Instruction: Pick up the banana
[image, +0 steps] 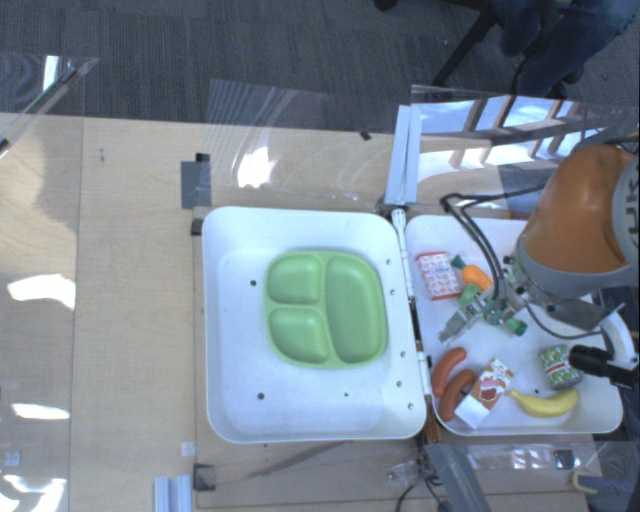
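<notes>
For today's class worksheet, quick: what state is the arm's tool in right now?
Tool: cannot be told; it sits above the right bin, away from the banana.
</notes>
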